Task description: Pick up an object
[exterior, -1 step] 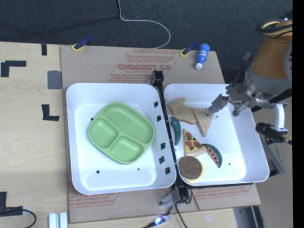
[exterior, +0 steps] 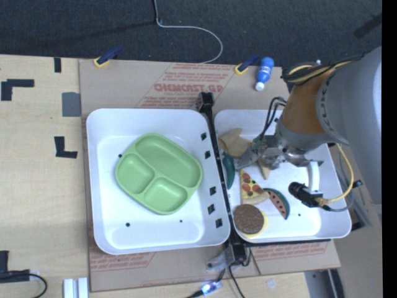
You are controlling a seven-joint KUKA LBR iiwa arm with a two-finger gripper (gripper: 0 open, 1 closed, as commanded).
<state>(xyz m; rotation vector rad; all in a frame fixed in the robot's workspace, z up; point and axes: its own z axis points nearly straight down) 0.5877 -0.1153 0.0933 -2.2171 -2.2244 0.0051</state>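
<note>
In the right bin (exterior: 322,231) lie several toy foods: a pizza slice (exterior: 250,189), a watermelon slice (exterior: 280,202), a round brown cookie (exterior: 249,219), a tan bread piece (exterior: 234,141) and a dark green piece (exterior: 229,169) by the left wall. My gripper (exterior: 263,158) hangs low over the upper middle of this bin, just right of the bread piece and above the pizza slice. The wrist hides what lies directly beneath it.
The left bin (exterior: 105,135) holds a green divided plate (exterior: 158,174). A blue and white bottle (exterior: 264,72) lies on the cardboard behind the right bin. Yellow and black cables (exterior: 335,197) loop from the arm over the right bin's right side.
</note>
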